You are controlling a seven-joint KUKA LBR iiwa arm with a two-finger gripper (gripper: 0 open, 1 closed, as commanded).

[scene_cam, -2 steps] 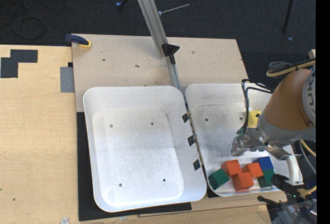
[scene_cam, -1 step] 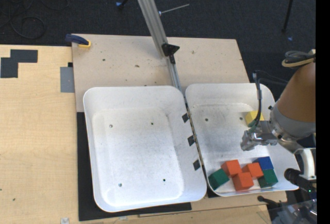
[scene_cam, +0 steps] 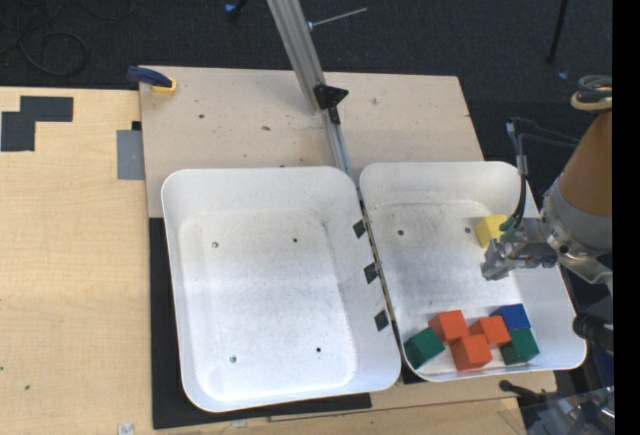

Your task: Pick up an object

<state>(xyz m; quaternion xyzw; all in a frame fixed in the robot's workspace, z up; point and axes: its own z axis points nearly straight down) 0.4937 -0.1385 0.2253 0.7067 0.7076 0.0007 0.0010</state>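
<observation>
Two shallow white bins sit side by side on a pale wooden bench [scene_cam: 240, 118]. The left bin [scene_cam: 190, 198] and the right bin [scene_cam: 430, 178] meet along a seam marked by three small black clips [scene_cam: 368, 271]. A slanted aluminium rail [scene_cam: 292, 23] rises from the bench behind the bins, ending in a black bracket near the seam.

The arm [scene_cam: 585, 188] reaches in from the right, its orange band visible above the grey wrist. The gripper [scene_cam: 497, 266] hangs over the right bin near that bin's right wall; whether it is spread or pressed together cannot be told from this view, and nothing can be seen between it.

A yellow block [scene_cam: 489, 227] lies in the right bin just beside the gripper, on its far side. Whether the two touch cannot be told. Near the front edge of the same bin lies a cluster of blocks, close together: a green block [scene_cam: 424, 346] at the left, three orange blocks [scene_cam: 470, 339] in the middle, a blue block [scene_cam: 514, 317] at the right and a dark green block [scene_cam: 520, 349] at the right front

A blue-and-yellow clamp [scene_cam: 152, 79] rests at the bench's far left corner
</observation>
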